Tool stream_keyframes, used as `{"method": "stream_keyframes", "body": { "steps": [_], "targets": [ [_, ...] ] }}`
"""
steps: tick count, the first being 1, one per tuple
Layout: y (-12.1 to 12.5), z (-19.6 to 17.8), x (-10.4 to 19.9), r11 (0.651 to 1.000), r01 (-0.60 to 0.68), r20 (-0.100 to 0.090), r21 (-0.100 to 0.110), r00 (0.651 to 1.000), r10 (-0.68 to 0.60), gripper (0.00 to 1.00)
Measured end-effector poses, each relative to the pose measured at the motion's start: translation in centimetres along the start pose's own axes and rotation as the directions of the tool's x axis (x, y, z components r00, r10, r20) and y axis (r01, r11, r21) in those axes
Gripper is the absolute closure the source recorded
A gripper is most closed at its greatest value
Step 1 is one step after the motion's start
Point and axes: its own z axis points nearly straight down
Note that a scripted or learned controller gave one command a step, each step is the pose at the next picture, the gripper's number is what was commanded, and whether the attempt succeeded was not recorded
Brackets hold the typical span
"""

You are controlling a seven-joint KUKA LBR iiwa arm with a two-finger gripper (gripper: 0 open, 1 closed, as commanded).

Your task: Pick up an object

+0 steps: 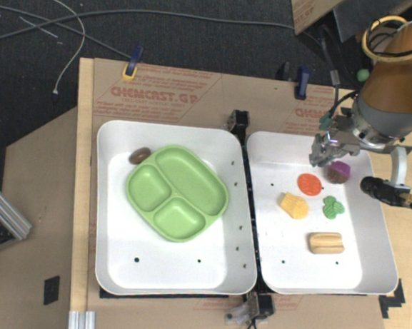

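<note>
Tool [324, 155] is parked low in the right bin [368, 275], just beside the purple piece [339, 171]; its opening honestly can't be made out. That piece looks like light, hard, slick toy plastic, probably best pinched across its rounded middle.

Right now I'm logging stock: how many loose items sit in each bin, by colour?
Left bin:
green three-compartment plastic tray: 1
brown oval piece: 1
Right bin:
purple toy: 1
red round toy: 1
yellow chunk: 1
green leafy toy: 1
tan bread roll: 1
Total: 7
</note>
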Motion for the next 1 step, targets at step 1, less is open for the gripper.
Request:
{"method": "stream_keyframes", "body": {
  "steps": [1],
  "targets": [
    [-0.67, 0.38, 4.51, 1.0, 0.003, -0.003, 0.009, 1.0, -0.003, 1.0]
  ]
}}
